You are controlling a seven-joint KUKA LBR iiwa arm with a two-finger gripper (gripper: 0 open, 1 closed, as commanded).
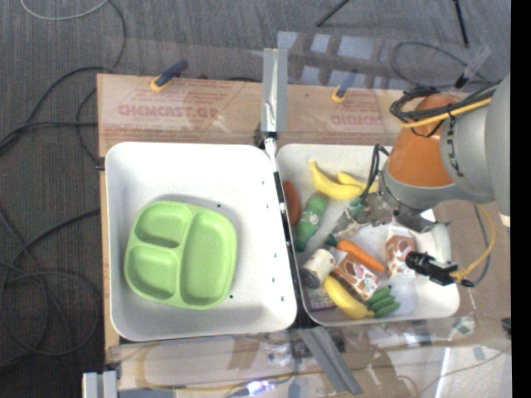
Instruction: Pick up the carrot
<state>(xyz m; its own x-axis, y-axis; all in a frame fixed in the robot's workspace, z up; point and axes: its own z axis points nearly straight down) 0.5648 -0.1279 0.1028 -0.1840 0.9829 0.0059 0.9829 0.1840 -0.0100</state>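
Light: bright, even, overhead | Shadows: soft, thin dark rim along the upper edge of the green divided tray [181, 253] | Glare: both white bins [133, 168] look washed out; pale reflections on the clear sheet at the bottom edge | Focus: moderate overall, small items softly blurred | Colour: slightly faded, grainy carpet

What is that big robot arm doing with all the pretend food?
The robot arm is reaching into the right bin, which is full of toy food. Its claw hangs just above the carrot, which lies between two bananas. The carrot is not picked up yet. A green plate sits in the left bin.
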